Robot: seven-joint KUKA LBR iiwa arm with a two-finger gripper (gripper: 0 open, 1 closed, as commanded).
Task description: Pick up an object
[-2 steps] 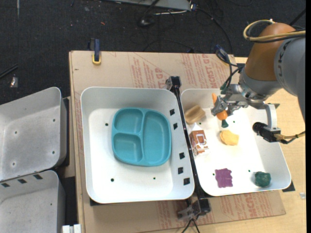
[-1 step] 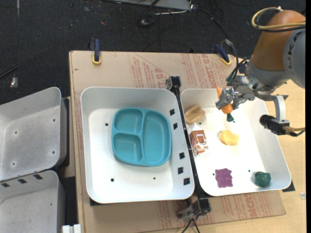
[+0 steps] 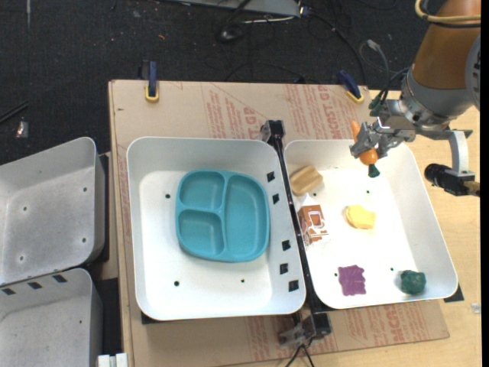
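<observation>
The gripper (image 3: 370, 148) hangs above the right bin's (image 3: 435, 220) far edge, clamped on a small orange object (image 3: 368, 157) lifted clear of the yellow piece (image 3: 359, 217) and bread-like block (image 3: 306, 179) below, presumably for carrying.

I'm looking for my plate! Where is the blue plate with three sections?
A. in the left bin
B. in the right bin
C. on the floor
A: the blue plate lies flat in the left bin, while the right bin has the small things.
</observation>
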